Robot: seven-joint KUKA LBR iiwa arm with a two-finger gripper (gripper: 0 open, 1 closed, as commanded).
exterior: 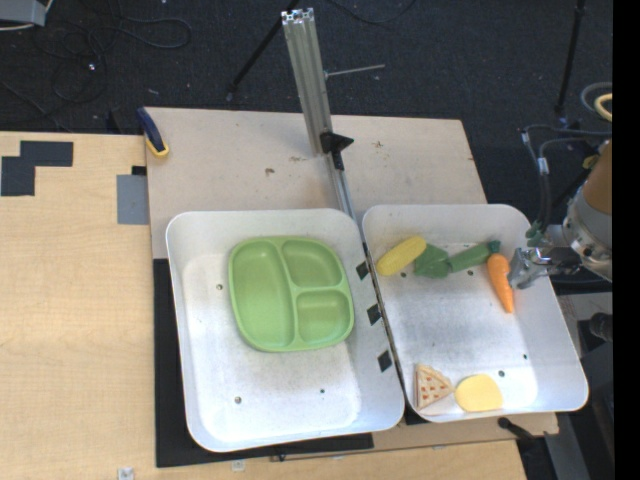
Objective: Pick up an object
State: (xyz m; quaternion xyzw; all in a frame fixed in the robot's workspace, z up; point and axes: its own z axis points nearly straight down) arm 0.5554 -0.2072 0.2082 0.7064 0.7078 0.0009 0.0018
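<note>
In the camera view, the arm is seen reaching in from the right edge, with only its lower part visible and an orange-tan band glimpsed above the wrist. The gripper (527, 265) is positioned at the right rim of the right bin (560, 358), just beside the carrot (500, 282). Whether the pincer is released or clenched cannot be told, since the metal parts are small and blurred, and nothing is seen grasped.

The toy carrot is laid in the upper right part of the right bin, its tip pointed toward the near side. To its left, a green toy vegetable (450, 260) is placed near the bin's far wall, and a yellow corn cob (401, 255) is set touching its left end. At the near edge of the same bin, a wedge-shaped pizza slice (431, 385) and a yellow round piece (479, 393) are found side by side.

In the left bin (200, 388), a green divided plate (291, 294) is laid flat, with three compartments shown.

Both bins are borne on a pale wooden board (400, 158), from which an aluminium post (308, 78) is raised. A light wooden tabletop (70, 308) is seen at the left, and a dark carpeted floor (440, 28) strewn with cables is seen beyond
</note>
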